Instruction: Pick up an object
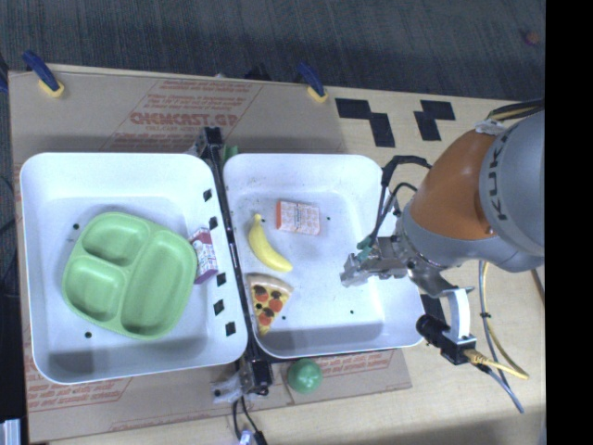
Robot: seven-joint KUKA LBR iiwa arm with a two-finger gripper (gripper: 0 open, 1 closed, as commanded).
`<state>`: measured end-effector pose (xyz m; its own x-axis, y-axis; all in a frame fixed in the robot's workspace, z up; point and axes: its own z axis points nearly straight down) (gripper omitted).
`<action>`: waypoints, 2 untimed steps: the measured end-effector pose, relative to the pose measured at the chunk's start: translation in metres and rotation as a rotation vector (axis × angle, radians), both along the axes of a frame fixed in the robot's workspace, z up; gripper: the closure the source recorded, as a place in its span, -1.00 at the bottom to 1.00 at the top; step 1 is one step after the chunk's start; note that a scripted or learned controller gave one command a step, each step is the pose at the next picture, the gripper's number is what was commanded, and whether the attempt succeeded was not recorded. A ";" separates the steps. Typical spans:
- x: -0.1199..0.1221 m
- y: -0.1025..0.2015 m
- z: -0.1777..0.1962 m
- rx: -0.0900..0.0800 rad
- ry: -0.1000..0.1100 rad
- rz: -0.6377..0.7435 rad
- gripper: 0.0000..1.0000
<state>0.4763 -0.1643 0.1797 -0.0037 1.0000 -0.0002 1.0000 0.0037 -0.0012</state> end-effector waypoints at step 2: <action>0.001 0.046 0.030 0.000 -0.003 0.003 1.00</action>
